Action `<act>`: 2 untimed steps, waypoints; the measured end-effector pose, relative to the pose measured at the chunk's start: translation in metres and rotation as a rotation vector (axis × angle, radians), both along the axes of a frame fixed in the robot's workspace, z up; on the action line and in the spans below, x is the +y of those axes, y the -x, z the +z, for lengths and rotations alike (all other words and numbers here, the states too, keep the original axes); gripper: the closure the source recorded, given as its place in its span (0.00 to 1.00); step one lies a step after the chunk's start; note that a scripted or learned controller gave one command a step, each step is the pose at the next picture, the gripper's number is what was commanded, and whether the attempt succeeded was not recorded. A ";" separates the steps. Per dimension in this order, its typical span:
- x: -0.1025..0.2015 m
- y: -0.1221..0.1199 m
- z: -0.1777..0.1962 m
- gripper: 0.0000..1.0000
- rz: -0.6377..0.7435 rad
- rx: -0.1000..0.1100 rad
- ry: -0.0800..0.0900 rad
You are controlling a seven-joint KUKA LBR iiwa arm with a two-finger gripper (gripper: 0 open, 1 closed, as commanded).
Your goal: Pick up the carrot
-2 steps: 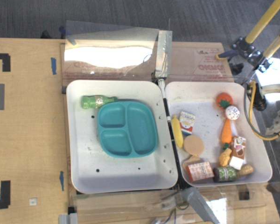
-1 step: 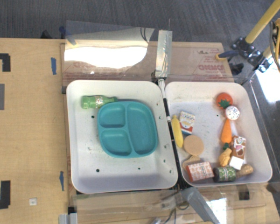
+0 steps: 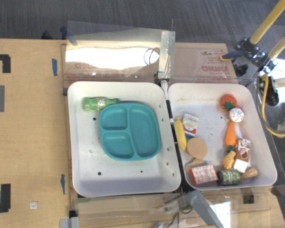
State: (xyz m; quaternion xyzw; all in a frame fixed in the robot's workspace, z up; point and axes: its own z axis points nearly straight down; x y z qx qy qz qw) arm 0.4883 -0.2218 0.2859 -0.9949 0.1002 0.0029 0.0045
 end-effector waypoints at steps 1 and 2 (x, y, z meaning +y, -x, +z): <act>0.004 -0.003 0.012 1.00 0.005 -0.008 -0.002; 0.007 -0.006 0.022 1.00 0.007 -0.012 -0.008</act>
